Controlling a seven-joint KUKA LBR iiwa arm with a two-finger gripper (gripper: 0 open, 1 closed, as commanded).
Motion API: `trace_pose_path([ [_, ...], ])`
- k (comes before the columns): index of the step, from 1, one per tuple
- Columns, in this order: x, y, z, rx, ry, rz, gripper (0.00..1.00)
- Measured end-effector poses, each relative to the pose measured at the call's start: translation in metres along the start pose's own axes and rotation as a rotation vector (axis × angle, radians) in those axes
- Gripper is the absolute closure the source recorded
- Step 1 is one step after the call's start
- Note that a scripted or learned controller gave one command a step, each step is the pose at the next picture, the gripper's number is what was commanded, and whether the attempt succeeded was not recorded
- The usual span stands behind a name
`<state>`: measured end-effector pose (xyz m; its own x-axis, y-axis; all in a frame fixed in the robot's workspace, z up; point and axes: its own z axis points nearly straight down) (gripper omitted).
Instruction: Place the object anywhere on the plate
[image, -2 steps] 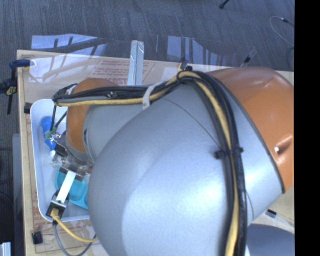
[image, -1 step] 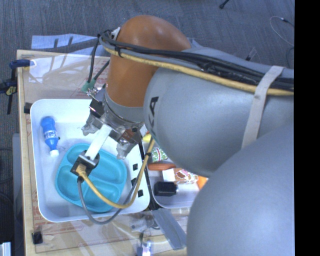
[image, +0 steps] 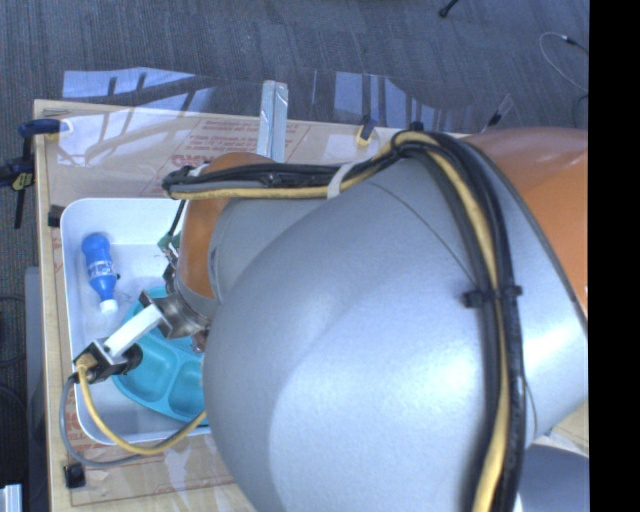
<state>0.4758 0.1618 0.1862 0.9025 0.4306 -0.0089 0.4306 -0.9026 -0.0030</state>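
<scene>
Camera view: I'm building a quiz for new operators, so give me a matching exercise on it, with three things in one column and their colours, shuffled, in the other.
Things:
1. bottle
2. plate
3. bin

Colours:
A. white
B. deep blue
C. turquoise

Pairs: 1-B, 2-C, 3-A. The bottle lies in the bin, toward the far left; the plate sits nearer the camera in the same bin, partly hidden by the arm.

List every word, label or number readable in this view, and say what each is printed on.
None can be read.
Red print on the cardboard sheet behind the bin: too blurred.
Label on the blue bottle: too small.
</scene>
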Motion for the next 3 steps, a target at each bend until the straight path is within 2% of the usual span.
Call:
trace_pose_path([
  [1, 0.0, 0.0, 0.0, 0.0, 0.0, 0.0, 0.0],
  [2, 0.021, -0.032, 0.087, 0.001, 0.019, 0.239, 0.0],
  [3, 0.052, 0.03, -0.033, -0.002, 0.006, 0.205, 0.0],
])
